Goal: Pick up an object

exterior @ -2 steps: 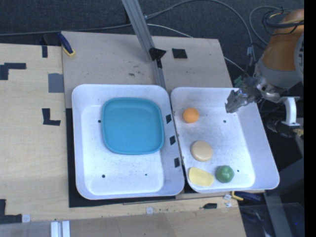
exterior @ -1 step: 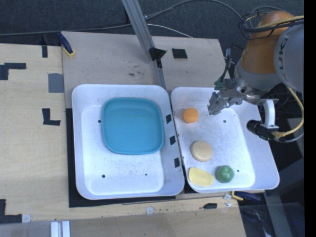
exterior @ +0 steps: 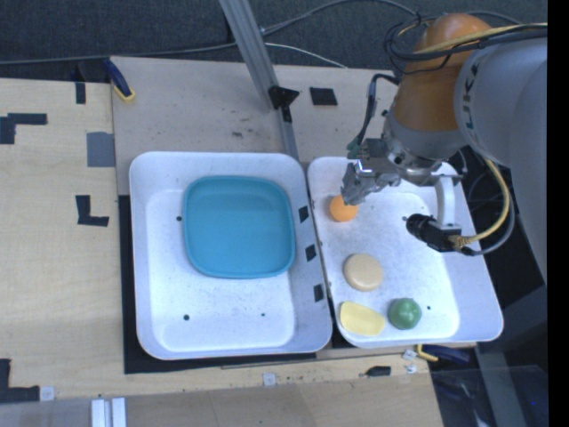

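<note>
In the right bin (exterior: 462, 310), a small orange ball (exterior: 341, 209) lies near the far left corner. My gripper (exterior: 356, 188) hangs right above it, its fingertips reaching down to the ball's top right side. A beige round piece (exterior: 363, 271) rests mid-bin. At the near edge lie a yellow piece (exterior: 361, 318) and a green ball (exterior: 404, 313).
The left bin (exterior: 160, 318) holds a blue square plate (exterior: 238, 226). A slanted metal post (exterior: 258, 52) rises behind the bins. The arm's grey body and cables cover the right bin's far right side.
</note>
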### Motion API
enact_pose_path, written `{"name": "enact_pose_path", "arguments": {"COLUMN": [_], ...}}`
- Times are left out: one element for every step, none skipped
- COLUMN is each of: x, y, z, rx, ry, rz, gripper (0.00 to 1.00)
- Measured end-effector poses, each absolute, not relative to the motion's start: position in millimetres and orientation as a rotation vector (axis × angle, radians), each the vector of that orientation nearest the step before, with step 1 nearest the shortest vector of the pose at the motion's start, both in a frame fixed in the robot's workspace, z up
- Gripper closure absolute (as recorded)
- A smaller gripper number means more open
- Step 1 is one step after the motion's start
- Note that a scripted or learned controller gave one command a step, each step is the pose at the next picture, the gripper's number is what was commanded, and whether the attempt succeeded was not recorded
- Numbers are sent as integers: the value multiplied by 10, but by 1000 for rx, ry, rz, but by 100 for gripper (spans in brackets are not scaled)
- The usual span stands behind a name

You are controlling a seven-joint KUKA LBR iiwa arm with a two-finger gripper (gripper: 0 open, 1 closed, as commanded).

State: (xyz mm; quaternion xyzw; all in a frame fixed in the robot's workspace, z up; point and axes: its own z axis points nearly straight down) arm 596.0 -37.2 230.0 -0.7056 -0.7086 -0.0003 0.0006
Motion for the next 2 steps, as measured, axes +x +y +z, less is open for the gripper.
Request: {"name": "enact_pose_path", "arguments": {"x": [6028,6062], "y": [244,826], "z": [2270,2327], "rx": [-2216,-2216], "ry": [-2225,-2226], "rz": [0,-1], "gripper": [100,100]}}
